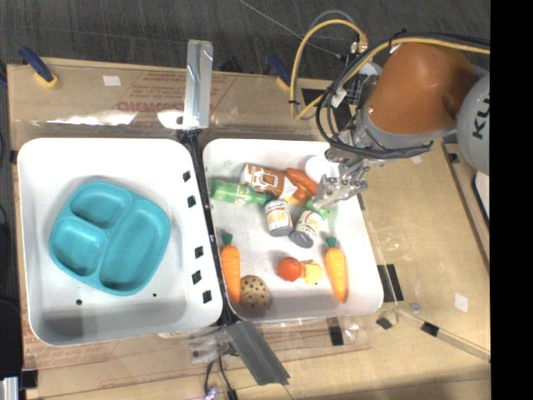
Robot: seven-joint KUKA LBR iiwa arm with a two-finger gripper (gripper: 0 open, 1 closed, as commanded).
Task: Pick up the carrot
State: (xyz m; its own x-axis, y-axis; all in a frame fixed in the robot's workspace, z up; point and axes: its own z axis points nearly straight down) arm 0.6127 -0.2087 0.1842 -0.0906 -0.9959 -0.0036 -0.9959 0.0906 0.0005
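Hanging over the right bin's [366, 248] far right part, the hand [340, 188] was low among the items; whether it was open or gripping anything could not be told. Just beneath it lay two small cans [293, 220], with a green bottle [236, 194] and a carton [263, 178] toward the bin's left. One carrot [336, 272] lay near the right wall, another carrot [230, 263] by the left wall. A teal tray [110, 236] sat in the left bin [42, 165].
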